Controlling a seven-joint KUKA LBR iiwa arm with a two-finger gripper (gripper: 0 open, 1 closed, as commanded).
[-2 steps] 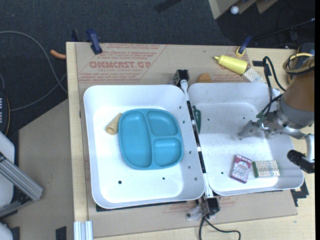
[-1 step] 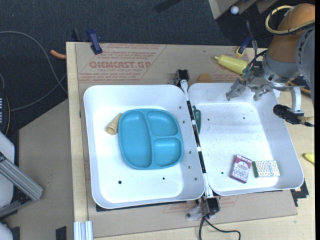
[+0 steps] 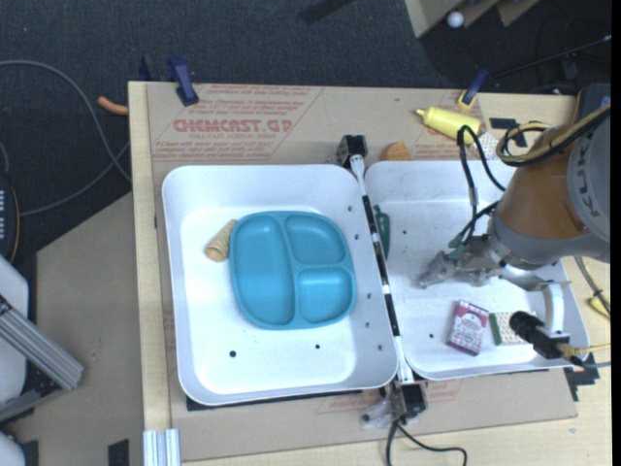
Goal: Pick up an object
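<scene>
**Pick Attempt: Fault Conditions at Right Bin**

**Current state.** The gripper (image 3: 432, 274) is low in the right bin (image 3: 427, 202), near its middle, angled toward the divider between the bins. The jaw state cannot be determined from this view. No object is visible at the tip, and the bin floor around it appears bare.

**Candidate objects.** The nearest is the small pink box (image 3: 469, 326), which lies near the front of the right bin, close to the gripper but apart from it. A flat green-and-white piece (image 3: 498, 328) lies just beside the box. A green item (image 3: 382, 231) sits against the divider wall. In the left bin (image 3: 194, 212), a tan cone (image 3: 220, 241) touches the edge of the blue divided plate (image 3: 291, 265).

**Probable faults.**
1. Empty closure. Cause: the tip is over bare floor, so closing here likely captures nothing.
2. Displaced target. Cause: a sideways approach to the pink box may push it toward the bin wall instead of capturing it.
3. Double contact. Cause: the green-and-white piece lies next to the box and may be caught along with it.
4. Wall interference. Cause: the green item lies tight against the divider, leaving little clearance on that side.
5. Slip. Cause: the plate appears too broad and shallow for a reliable two-finger grasp.
</scene>
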